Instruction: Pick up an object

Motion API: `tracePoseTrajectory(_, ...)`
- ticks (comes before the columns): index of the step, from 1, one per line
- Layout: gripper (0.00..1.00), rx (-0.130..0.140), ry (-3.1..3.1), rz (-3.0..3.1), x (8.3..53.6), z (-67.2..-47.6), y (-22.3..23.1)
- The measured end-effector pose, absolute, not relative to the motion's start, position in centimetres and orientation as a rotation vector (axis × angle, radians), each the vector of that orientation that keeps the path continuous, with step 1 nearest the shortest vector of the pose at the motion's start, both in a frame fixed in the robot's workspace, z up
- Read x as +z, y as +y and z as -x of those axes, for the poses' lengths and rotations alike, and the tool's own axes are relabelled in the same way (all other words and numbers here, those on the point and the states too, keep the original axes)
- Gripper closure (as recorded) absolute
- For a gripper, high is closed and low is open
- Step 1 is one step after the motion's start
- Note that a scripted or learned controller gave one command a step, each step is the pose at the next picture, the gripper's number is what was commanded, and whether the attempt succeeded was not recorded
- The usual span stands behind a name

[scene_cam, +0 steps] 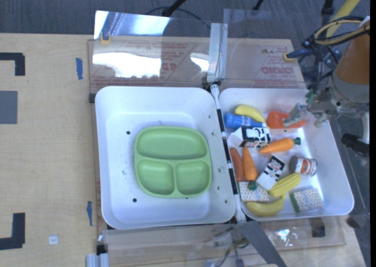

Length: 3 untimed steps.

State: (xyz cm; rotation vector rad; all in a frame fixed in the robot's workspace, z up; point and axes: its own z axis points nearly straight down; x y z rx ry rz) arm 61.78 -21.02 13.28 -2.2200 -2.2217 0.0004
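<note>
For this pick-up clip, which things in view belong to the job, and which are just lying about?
Job:
- gripper, over the right bin's far edge
- right bin with its pickable items: bananas, carrots, blue bottle, can, corn cob

Lying about:
- left bin
- green divided tray in it

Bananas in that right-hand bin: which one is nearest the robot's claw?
The banana at the bin's far end, above the blue bottle. It lies close to the gripper, while the other banana curls along the near edge.
</note>
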Motion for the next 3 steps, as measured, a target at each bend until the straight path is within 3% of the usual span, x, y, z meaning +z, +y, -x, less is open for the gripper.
tracePoseTrajectory(1,0.0,0.006,-2.197,2.196,8.9,-64.6,-21.0)
tracePoseTrajectory(2,0.0,0.039,-2.206,2.143,8.9,-66.0,-21.2)
tracePoseTrajectory(3,0.0,0.063,-2.207,2.189,8.3,-65.4,-19.0)
